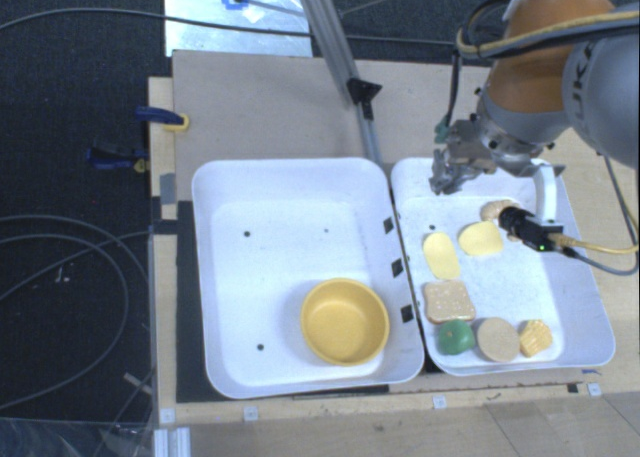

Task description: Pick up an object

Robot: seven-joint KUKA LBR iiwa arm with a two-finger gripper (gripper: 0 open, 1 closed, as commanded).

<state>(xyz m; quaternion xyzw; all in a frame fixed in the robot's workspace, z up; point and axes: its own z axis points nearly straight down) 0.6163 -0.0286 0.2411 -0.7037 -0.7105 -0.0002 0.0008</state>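
My gripper (445, 177) hangs over the far left corner of the right bin (580, 345), with nothing visibly in it. Below it lie small food-like pieces: a pale yellow oval (441, 255), a yellow wedge (481, 239), a beige lump (494, 210) partly behind the arm's cable fitting, a toast slice (448, 300), a green piece (456, 337), a round tan biscuit (497, 339) and a yellow shell shape (535, 337). The nearest pieces are a short way in front of the gripper and to its right.
The left bin (230, 245) holds a yellow bowl (345, 321) near its front right. A slanted metal pole (335, 40) ends by the bins' far junction. Black clips (396, 267) sit along the wall between the bins. A yellow cable (600, 245) crosses the right bin's edge.
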